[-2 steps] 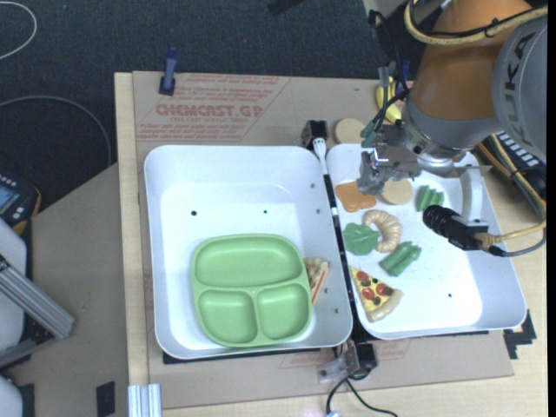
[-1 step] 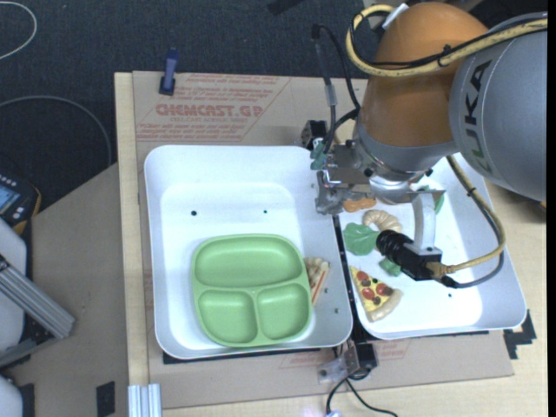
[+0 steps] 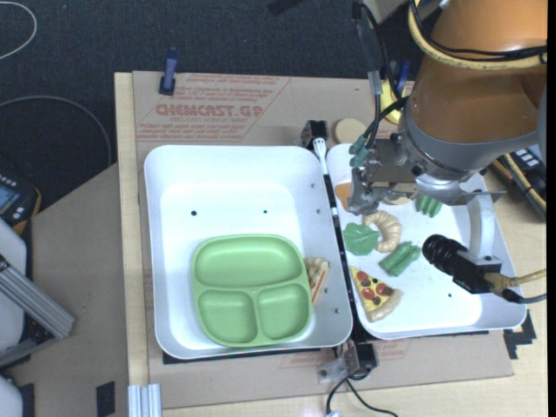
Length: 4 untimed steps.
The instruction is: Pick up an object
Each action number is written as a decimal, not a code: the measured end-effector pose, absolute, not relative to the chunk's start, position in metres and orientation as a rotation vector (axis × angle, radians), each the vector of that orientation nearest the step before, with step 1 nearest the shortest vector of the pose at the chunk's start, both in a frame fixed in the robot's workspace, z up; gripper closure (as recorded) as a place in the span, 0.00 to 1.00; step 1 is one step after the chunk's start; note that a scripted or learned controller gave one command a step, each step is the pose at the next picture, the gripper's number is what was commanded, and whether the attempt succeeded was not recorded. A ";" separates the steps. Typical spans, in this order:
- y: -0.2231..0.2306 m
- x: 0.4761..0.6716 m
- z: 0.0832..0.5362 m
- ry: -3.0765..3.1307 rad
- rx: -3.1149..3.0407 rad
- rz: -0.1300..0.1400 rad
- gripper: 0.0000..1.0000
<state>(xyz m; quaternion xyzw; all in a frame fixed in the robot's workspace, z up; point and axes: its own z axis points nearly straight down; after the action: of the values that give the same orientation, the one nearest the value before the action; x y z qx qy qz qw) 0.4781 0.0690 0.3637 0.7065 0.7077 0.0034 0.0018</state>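
My gripper [image 3: 367,200] hangs low over the far left part of the right bin [image 3: 452,320], under the grey and orange arm. Just in front of it lie a tan croissant-shaped toy [image 3: 387,227] and a green leaf-shaped piece [image 3: 357,238]. An orange piece [image 3: 344,195] peeks out at the gripper's left side, partly hidden by it. A green pickle-like piece [image 3: 400,257] and a toy pizza slice [image 3: 375,292] lie nearer the front. Another green piece [image 3: 428,204] shows to the right of the gripper.
The left bin [image 3: 174,189] holds a green divided plate [image 3: 252,287] and, at the plate's right edge, a small tan and red toy [image 3: 317,274]. The wall between the bins runs close to the left of the gripper.
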 end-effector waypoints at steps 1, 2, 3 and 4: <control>0.103 0.479 0.363 2.225 2.216 0.004 1.00; 0.102 0.480 0.373 2.221 2.217 0.006 1.00; 0.102 0.481 0.384 2.221 2.215 0.008 1.00; 0.123 0.480 0.408 2.224 2.216 0.006 1.00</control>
<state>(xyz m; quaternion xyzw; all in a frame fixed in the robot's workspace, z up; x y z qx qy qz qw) 0.4795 0.1226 0.4077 0.7059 0.7083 0.0020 0.0011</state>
